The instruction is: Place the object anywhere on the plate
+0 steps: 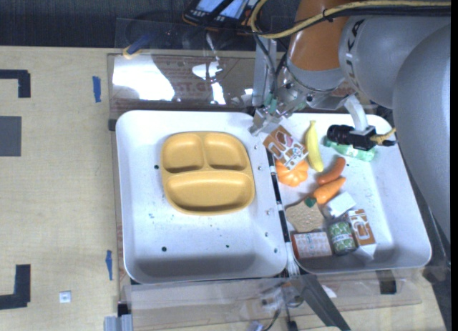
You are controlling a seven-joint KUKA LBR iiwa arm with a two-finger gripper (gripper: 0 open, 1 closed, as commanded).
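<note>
A yellow plate (207,172) with three compartments lies in the left bin (143,236), with nothing on it. My gripper (262,119) hangs over the divider between the two bins, at the far end, just beyond the plate's upper right corner. Right beside it in the right bin lies a brown and white snack packet (285,146); I see nothing held in the gripper. A yellow banana (313,145), an orange pepper (292,174), a carrot (328,191) and a sausage (331,170) lie close by.
The right bin (401,208) also holds a bread slice (304,216), a green can (341,236), a red-labelled packet (310,244) and another packet (362,226) near its front. The arm's bulk fills the upper right.
</note>
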